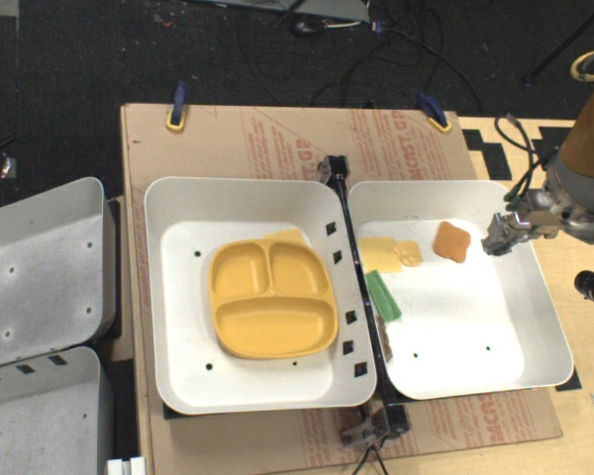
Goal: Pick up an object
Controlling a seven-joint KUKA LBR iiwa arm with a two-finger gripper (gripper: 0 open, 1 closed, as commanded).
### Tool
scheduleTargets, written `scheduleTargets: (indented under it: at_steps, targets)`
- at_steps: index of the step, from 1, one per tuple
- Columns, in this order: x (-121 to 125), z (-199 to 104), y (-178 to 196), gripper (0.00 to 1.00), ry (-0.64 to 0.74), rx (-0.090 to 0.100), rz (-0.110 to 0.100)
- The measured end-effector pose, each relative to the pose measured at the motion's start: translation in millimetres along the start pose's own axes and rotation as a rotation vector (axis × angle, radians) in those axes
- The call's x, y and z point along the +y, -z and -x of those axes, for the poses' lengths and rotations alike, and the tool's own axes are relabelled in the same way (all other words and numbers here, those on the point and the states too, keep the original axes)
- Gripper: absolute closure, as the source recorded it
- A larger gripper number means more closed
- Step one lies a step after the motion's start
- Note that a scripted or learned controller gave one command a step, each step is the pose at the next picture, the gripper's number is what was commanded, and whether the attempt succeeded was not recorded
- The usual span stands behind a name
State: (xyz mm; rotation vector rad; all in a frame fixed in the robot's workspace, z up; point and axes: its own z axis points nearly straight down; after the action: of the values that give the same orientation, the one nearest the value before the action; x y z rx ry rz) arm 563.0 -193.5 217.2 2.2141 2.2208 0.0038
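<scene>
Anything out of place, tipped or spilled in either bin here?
Nothing spilled or damaged. The yellow divided tray lies flat in the left bin; the green piece leans against the divider side of the right bin, slightly askew.

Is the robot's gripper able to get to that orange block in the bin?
Probably yes. The gripper sits at the right bin's right rim, level with the orange block, and only bare white floor lies between them. The pale yellow piece lies on the block's far side.

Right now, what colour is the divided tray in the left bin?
Yellow, a plain mustard shade; the divided tray shows clearly in the camera view.
</scene>
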Motion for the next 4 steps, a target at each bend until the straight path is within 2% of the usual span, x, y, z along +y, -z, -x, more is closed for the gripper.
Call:
scheduleTargets:
  at_steps: [1,2,3,4]
  targets:
    - [0.7,0.0,6.8,1.0,-0.001,0.001,-0.004]
    - [8.9,-45.4,14.3,1.0,0.004,0.003,-0.004]
    - [11.2,-104.5,15.7,1.0,0.006,0.004,-0.006]
    - [21.1,-157.1,4.9,1.0,0.005,0.004,-0.007]
